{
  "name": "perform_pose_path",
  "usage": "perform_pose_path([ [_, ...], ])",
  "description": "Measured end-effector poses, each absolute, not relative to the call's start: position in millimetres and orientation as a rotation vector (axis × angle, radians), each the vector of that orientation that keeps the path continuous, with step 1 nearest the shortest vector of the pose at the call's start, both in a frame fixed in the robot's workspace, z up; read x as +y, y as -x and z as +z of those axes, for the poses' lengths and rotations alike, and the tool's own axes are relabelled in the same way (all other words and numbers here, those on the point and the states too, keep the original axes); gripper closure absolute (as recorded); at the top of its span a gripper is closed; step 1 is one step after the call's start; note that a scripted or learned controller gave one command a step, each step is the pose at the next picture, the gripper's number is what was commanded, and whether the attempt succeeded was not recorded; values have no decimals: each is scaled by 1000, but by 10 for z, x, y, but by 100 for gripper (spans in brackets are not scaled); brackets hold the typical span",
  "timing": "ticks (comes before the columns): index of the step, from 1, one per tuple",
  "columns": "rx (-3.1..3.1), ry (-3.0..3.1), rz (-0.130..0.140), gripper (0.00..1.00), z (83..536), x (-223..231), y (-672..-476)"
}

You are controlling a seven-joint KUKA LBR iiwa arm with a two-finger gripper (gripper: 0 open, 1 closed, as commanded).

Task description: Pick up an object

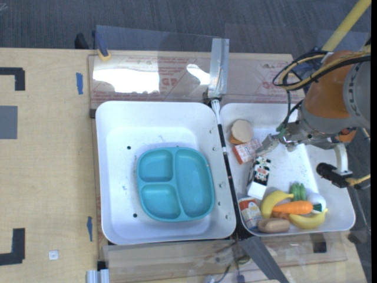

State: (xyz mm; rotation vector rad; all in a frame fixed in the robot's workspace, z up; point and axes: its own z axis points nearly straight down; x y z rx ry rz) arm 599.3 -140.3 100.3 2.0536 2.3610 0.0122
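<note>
The toy food pile [288,208] lies nearest, at the front of the right bin [341,175], with a banana and a carrot [293,207] on top. The left bin [112,158] is biggest; its blue plate [175,183] sits left of the pile. The arm [339,99] hangs behind the pile. The gripper [265,148] is behind it too, by the red packet [244,152]. I cannot tell its state. The carrot looks light, hard and smooth. I would pinch its middle.

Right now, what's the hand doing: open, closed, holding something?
Hand: cannot be told; it sits low in the right white bin, at the red-and-white packet, with nothing visibly between it.
</note>
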Motion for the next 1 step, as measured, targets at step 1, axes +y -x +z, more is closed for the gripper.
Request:
perform_pose_path([
  [1,2287,-2123,23,0,951,-1115,-5556],
])
